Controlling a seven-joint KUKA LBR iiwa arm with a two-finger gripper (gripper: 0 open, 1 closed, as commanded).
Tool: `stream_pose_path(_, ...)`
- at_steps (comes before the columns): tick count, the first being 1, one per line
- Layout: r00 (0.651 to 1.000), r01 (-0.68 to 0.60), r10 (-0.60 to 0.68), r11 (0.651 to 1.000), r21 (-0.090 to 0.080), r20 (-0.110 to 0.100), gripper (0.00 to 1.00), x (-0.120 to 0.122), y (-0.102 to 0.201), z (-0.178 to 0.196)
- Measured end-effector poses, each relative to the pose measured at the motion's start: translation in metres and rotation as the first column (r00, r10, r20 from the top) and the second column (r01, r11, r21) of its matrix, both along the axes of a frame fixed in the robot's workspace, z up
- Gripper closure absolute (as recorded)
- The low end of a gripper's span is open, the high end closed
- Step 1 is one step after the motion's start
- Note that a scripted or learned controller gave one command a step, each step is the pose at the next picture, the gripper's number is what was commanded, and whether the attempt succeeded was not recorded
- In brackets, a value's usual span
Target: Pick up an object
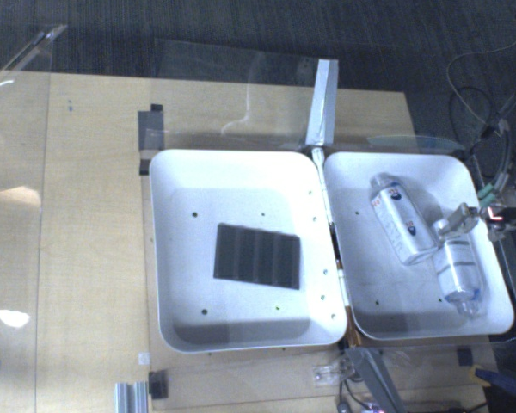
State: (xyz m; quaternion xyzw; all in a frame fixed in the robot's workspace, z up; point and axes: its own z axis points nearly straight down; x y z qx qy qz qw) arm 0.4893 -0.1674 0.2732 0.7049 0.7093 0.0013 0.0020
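We see two shallow white bins side by side on a pale wooden bench (86, 256), each with rounded corners and a smooth, matte plastic look dotted with small holes. The left bin (181, 188) holds a flat dark rectangular pad (257, 255), ribbed lengthwise, lying near the middle of its floor. The right bin (361, 308) holds two clear plastic bottles: one with a white label (397, 218) lies tilted across the upper middle, and a second, clearer bottle (458, 274) lies just beside it toward the bin's right edge, its cap end pointing down toward the near corner. The two bottles lie close together, possibly touching where their ends meet. The gripper (461, 219) reaches in from the right at the bin's right rim, its metallic tip sitting over the spot between the two bottles; we cannot tell whether it is released or clenched, and nothing can be made out in its grasp. A transparent upright panel (232, 93) and a grey metal post (322, 101) stand behind the bins, and loose cables (477, 84) hang at the right.
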Motion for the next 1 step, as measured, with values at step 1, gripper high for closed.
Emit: stream_pose_path(1,1.000,-0.023,0.023,1.000,0.001,-0.003,0.00,0.0613,-0.0379,-0.1057)
